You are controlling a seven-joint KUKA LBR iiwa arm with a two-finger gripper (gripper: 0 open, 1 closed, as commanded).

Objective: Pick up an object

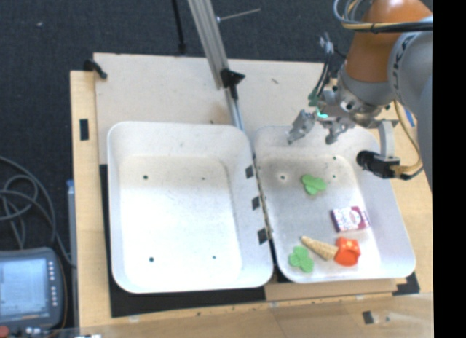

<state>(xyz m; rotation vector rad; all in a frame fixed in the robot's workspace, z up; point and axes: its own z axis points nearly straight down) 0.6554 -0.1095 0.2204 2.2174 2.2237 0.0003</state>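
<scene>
Up at the far edge of the right bin (378,205) hangs the gripper (314,131), its two fingers spread apart with nothing between them. Just below it, on the bin floor, lies a small green piece (314,183). Nearer the front of the same bin sits a purple and white packet (349,218), and past that an orange-red toy (347,251) touching the wide end of a tan cone (317,247). A second green piece (301,258) lies just beside the cone's tip. The left bin (182,205) stands alongside on the table (153,81). A metal pole (207,27) slants up behind them.
</scene>
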